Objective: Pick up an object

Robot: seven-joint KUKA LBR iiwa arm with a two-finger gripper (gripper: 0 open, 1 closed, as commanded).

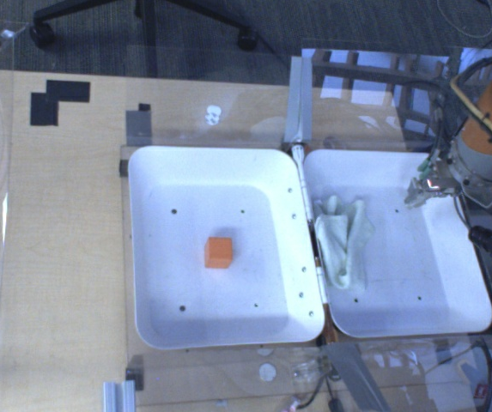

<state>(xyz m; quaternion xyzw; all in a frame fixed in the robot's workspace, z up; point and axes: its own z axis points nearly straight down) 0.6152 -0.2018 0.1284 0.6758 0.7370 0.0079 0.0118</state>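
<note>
The gripper point(423, 187) hovers near the right bin's point(452, 316) far right corner, its grip state unreadable, while the crumpled cloth point(342, 239) against that bin's left wall looks soft, light and floppy, best pinched at a raised fold.

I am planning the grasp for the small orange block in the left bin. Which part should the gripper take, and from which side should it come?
Probably straight from above, closing on two opposite flat side faces of the orange block. It sits flat and alone mid-floor in the left bin, far from every wall, so the fingers have room on both sides.
</note>
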